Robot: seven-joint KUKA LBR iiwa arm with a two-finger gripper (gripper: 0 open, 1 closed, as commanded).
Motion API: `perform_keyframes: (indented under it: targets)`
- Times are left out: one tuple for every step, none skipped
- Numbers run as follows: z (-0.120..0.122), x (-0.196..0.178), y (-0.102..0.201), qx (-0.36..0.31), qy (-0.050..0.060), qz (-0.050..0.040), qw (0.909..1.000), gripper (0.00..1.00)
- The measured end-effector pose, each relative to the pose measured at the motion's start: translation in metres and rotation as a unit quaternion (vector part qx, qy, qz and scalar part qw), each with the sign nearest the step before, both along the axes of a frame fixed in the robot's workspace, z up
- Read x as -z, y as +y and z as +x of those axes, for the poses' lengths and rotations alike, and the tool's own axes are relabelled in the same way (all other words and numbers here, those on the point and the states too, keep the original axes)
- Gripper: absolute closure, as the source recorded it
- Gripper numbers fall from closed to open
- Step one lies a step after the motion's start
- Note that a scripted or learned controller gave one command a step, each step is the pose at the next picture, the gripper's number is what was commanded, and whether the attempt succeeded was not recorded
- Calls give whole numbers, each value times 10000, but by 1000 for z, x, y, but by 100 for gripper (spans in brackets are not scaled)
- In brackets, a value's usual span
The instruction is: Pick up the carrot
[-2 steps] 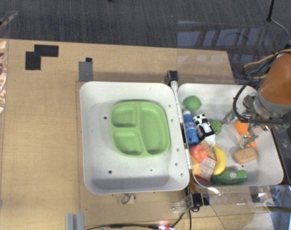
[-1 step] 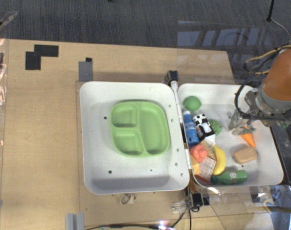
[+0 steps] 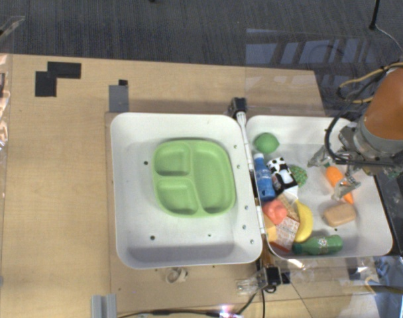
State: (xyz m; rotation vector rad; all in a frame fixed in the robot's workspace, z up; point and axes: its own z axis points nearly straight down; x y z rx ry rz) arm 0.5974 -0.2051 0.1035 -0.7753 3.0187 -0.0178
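Observation:
The carrot (image 3: 334,175) is a small orange piece lying in the right bin (image 3: 374,240), near its right side. More orange shows just below it, by one finger. My gripper (image 3: 332,175) hangs right over the carrot. Its two fingers are open and spread apart, one fingertip (image 3: 317,159) to the carrot's left and the other at its lower right. The carrot lies between them and seems to rest on the bin floor. The grey wrist and orange band rise to the right.
The right bin also holds a tan bread piece (image 3: 339,214), banana (image 3: 305,221), green cucumber (image 3: 319,244), green ball (image 3: 266,141), blue bottle (image 3: 262,179), a black-and-white toy (image 3: 278,171) and a pink item (image 3: 276,211). A green divided plate (image 3: 191,177) sits in the left bin (image 3: 132,244).

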Motion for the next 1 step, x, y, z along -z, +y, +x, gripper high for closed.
perform_keyframes:
  targets:
    - [4, -14, 0, 0, -64, -14, 10000, 100]
